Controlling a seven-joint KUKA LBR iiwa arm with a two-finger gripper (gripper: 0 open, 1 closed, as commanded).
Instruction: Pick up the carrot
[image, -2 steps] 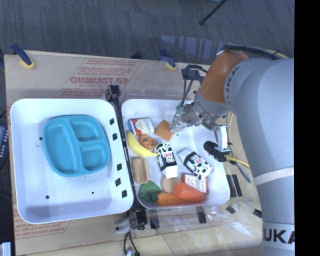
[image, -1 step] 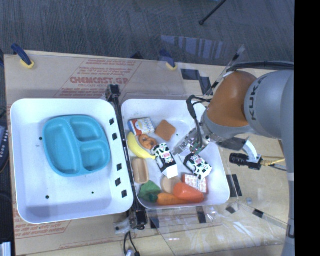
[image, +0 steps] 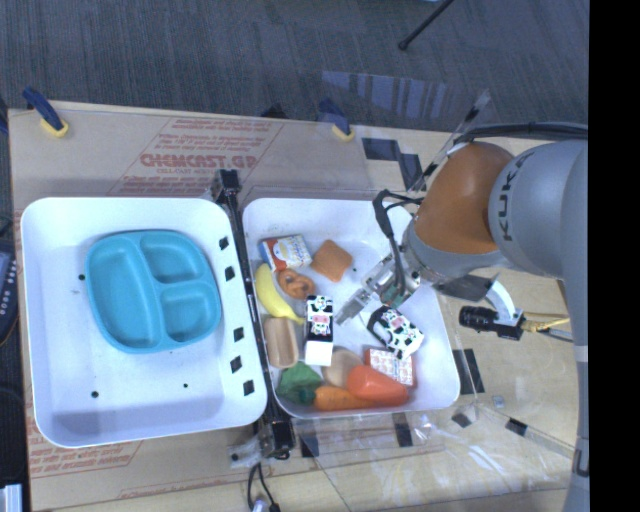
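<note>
I see one carrot (image: 338, 398) at the right bin's (image: 440, 345) near edge, one blue tray (image: 152, 290) in the left bin (image: 60, 330). Gripper (image: 372, 295) hovers mid-bin; I cannot tell its finger state.

Glossy plastic carrot (image: 340, 399), matt tray (image: 152, 290) (blue) — cardboard bench (image: 150, 150)

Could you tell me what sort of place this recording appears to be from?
Probably a robotics lab bench set up for pick-and-place trials: a KUKA arm reaches over two white bins, the right one full of toy food such as a carrot, the left holding a blue tray.
</note>
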